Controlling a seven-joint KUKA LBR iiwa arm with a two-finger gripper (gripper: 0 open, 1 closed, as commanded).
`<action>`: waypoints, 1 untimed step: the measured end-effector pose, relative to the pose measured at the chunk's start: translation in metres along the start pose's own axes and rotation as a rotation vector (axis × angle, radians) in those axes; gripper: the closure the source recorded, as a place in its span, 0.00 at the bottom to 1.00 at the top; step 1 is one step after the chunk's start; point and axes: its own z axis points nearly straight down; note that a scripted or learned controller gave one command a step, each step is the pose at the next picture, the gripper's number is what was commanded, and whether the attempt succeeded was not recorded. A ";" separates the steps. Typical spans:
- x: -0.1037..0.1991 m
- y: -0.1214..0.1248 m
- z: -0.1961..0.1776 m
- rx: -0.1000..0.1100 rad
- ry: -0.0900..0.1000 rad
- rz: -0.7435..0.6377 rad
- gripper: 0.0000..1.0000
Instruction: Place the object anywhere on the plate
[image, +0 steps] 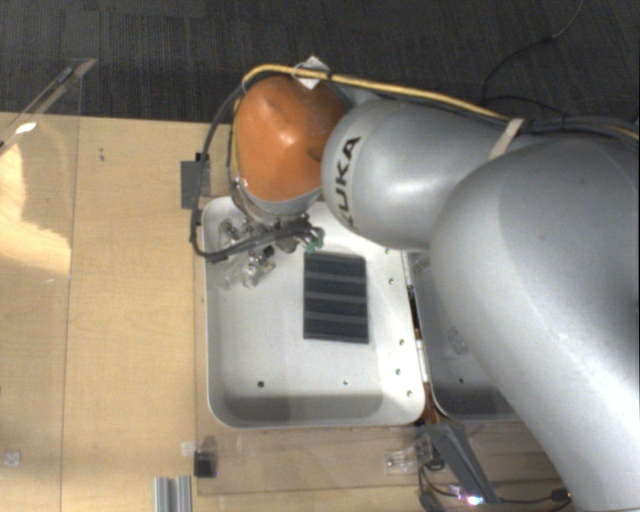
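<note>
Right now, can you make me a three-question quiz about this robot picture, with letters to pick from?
1. Where is the gripper?
A. over the left bin's far end
B. over the wooden bench
C. at the left bin's near end

2. What colour is the ridged rectangle in the left bin?
A. red
B. dark
C. yellow

3. How does the ridged rectangle lie?
A. standing on edge
B. hanging over the rim
C. flat on the bin floor

Answers:
1 A, it hangs under the orange band at the far end.
2 B, it looks near black against the white floor.
3 C, its whole face shows from above.
</note>
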 end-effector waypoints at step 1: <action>-0.004 0.000 -0.015 0.001 -0.013 0.004 1.00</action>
